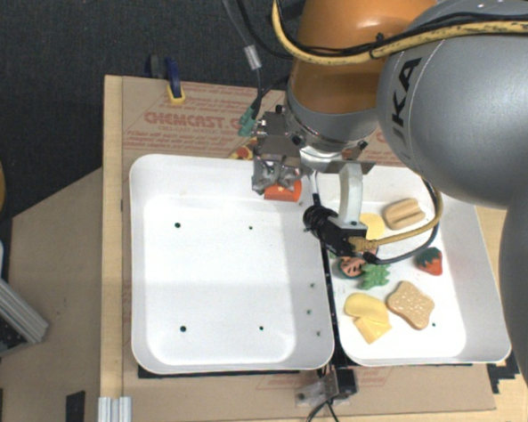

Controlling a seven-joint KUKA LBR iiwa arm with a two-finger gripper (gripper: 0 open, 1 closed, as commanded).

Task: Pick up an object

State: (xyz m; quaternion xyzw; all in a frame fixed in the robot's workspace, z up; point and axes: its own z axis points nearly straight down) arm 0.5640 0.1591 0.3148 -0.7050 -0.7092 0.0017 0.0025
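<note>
Grey arm (485, 94), orange band (356, 24), black cables.

Gripper (275, 178) over far right corner of the shallow white plastic left bin (155, 244); small orange block (285, 191) just beside the fingers (264, 174), on their right. Well right of the fingers, in the shallow white plastic right bin (484, 264): tan bread-roll toy (402, 212), red strawberry toy (431, 261), brown toast-slice toy (411, 305), yellow cheese-wedge toy (370, 326).
</note>
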